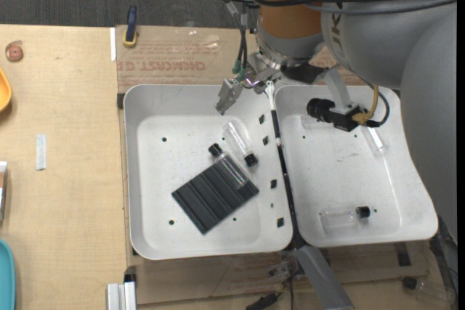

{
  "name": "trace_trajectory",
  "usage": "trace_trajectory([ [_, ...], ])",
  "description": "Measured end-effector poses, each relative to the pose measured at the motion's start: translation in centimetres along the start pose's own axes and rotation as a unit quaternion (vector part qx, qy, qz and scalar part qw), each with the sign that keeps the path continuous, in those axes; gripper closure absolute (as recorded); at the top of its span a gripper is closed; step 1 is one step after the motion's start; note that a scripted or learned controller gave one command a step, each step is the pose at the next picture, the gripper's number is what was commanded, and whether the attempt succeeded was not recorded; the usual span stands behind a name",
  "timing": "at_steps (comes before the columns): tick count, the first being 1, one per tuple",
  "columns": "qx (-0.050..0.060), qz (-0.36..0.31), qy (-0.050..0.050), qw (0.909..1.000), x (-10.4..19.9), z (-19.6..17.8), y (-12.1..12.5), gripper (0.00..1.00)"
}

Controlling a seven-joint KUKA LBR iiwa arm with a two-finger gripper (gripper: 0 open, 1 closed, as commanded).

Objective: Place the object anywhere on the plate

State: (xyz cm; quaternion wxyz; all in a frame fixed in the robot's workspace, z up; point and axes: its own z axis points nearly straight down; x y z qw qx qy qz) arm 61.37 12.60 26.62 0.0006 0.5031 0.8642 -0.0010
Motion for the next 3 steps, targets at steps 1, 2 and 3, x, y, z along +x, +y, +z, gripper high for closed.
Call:
trace_trajectory([
  [1, 0.000, 0.132, 0.000, 0.9913, -3.1, -2.2, 3.4, 0.00],
  [2, 0.000, -0.051, 0.000, 0.9987, 2.5, 0.7, 6.7, 0.00],
  [3, -0.001, -0.001, 0.000, 1.0000, 5.8, -1.4, 8.6, 0.00],
])
